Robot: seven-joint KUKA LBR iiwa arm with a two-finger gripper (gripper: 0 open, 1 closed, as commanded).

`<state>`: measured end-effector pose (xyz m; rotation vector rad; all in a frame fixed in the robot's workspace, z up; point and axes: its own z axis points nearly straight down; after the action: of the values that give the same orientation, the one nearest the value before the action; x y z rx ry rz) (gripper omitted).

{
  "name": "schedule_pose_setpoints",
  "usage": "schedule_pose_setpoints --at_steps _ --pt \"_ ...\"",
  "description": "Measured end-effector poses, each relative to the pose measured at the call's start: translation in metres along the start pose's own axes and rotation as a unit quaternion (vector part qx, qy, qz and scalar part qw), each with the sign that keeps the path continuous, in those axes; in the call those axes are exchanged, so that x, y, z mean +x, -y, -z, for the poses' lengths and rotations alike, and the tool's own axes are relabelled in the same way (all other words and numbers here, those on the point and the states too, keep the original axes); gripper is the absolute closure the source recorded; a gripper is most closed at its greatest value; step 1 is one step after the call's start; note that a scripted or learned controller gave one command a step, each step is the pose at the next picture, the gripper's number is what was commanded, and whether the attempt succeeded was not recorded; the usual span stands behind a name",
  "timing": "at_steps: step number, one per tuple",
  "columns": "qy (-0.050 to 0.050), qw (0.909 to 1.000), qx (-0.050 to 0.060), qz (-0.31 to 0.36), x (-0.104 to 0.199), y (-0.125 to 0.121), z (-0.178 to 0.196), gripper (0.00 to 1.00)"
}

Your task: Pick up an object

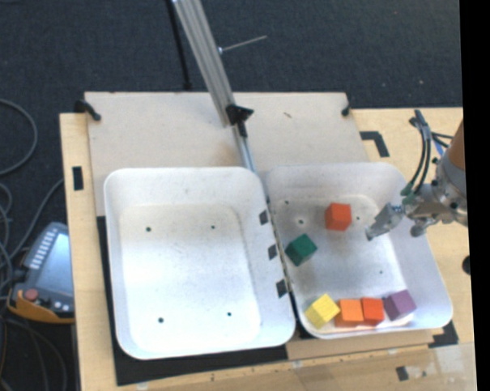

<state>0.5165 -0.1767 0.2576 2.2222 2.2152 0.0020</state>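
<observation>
Clearly, in the camera view, the arm is reaching in from three o'clock, and its gripper is hanging over the right-hand edge of the right bin, with nothing sitting between its fingers; how widely they are parted is something I cannot tell from this angle, since the tips are showing as one blurred grey wedge. The nearest candidate, an orange cube, is lying at about nine o'clock from the gripper, near but apart from it, on the bin floor toward the far wall. A green cube is sitting farther off at about eight o'clock, close to the wall shared with the left bin. Along the near wall, at about six to seven o'clock from the gripper, a yellow cube, two orange blocks and a purple cube are lining up, touching or almost touching one another. The risks, as I am judging them: going for that crowded row is likely to end with a finger landing on a neighbour or jamming against the bin wall, so that the blocks are being shoved rather than grasped. The lone orange cube is looking the safer pick, yet a descent slightly off centre would be nudging it aside, and fingers closing on a corner instead of flat faces would be letting it twist out. The green cube, sitting turned at an angle and close to the dividing wall, is leaving little room for one finger on that side.
</observation>
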Motion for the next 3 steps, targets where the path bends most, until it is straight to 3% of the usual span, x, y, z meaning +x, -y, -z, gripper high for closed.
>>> schedule_pose_setpoints --at_steps 1,2,3 --pt "0.0 1.0 0.001 0.004 -0.009 -0.06 -0.067 0.0" --pt "-0.002 1.0 0.003 0.005 0.05 -0.104 -0.152 0.0" --pt "0.0 1.0 0.0 0.004 0.066 -0.138 -0.161 0.0"
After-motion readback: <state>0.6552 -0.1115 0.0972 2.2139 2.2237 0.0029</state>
